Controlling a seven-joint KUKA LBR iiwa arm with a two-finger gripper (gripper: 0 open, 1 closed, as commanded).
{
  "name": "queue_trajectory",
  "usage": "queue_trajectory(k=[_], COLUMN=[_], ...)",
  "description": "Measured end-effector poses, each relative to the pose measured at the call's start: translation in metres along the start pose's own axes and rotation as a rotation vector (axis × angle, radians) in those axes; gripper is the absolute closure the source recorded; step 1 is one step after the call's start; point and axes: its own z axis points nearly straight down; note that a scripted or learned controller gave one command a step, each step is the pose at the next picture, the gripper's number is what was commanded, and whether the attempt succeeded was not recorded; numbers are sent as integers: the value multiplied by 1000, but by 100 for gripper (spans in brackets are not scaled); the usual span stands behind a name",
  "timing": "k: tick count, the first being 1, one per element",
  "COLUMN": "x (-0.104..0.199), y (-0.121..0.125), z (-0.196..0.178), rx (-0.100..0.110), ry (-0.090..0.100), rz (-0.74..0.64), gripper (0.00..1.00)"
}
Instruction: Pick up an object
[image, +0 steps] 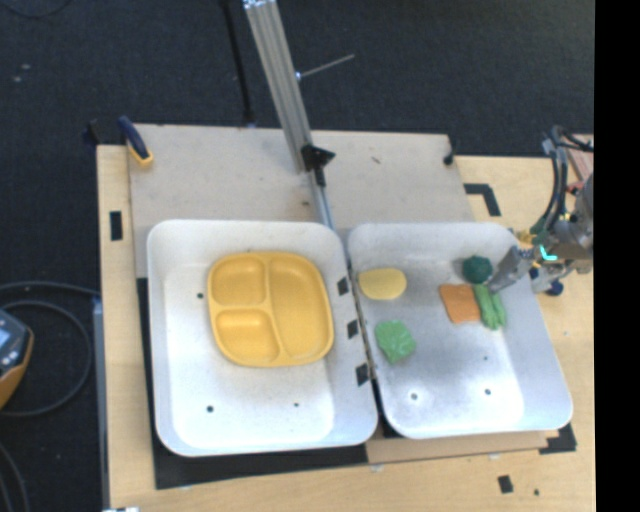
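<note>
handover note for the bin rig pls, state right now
Tool: at the right bin's far right edge, low, next to the dark green piece; can't tell if its fingers are open or shut, nothing seen held.
Right bin: yellow round piece near the divider, light green block below it, orange block with a green stick against its right side.
Left bin: yellow divided plate.
Done: nothing lifted.
Left: grasp and lift one object; the dark green piece is nearest.
</note>
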Motion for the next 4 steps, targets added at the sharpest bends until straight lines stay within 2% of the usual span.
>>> queue_trajectory(k=[1, 2, 4], x=[0, 7, -5], y=[0, -6, -18], z=[-1, 53, 158], rx=[-2, 2, 3], ry=[0, 1, 1], rz=[0, 1, 2], gripper=[0, 0, 0])
